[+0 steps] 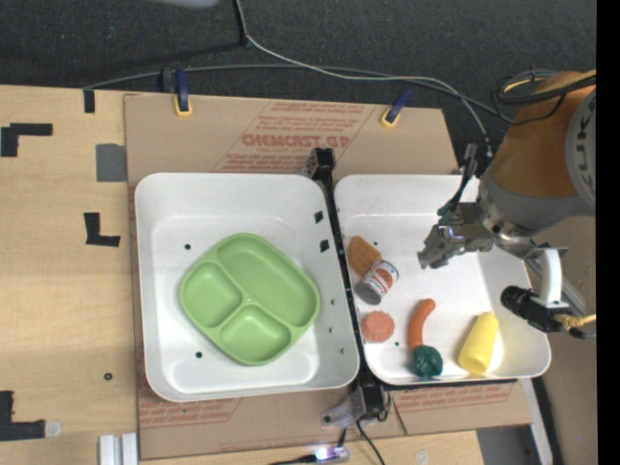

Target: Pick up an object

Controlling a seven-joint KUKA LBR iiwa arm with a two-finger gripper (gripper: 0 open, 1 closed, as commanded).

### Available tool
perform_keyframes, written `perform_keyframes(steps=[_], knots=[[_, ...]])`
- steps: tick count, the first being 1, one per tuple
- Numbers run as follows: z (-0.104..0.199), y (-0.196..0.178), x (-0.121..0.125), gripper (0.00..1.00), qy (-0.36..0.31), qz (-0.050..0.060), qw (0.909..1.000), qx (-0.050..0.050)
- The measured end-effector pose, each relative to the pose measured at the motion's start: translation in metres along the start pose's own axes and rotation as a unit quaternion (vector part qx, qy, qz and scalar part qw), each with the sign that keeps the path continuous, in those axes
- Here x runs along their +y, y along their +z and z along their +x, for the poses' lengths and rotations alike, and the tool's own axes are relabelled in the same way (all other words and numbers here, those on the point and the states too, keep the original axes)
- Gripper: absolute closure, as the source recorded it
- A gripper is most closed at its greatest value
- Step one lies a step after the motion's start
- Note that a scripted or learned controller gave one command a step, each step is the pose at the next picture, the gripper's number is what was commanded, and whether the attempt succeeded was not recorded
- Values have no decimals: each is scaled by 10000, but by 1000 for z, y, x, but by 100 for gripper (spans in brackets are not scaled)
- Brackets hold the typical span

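Observation:
The right bin holds several small things: a brown bread-like piece, a small can lying on its side, a round salmon-coloured disc, an orange carrot-like stick, a dark green lump and a yellow piece. My gripper hangs over the bin's middle right, to the right of the can and above the orange stick. Nothing shows between its fingers.
The left bin carries a green divided plate. A black divider runs between the bins. Cables cross the dark floor behind the bench, and two clamps pin the cardboard sheet at the back.

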State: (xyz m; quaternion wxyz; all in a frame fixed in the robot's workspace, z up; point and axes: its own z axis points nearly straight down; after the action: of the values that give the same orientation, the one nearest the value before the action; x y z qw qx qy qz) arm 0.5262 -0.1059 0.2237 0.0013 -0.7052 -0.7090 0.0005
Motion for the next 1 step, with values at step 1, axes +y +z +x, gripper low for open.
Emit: perform_keyframes(steps=[1], knots=[[53,-6,-11,100,-5,0,10000,5]])
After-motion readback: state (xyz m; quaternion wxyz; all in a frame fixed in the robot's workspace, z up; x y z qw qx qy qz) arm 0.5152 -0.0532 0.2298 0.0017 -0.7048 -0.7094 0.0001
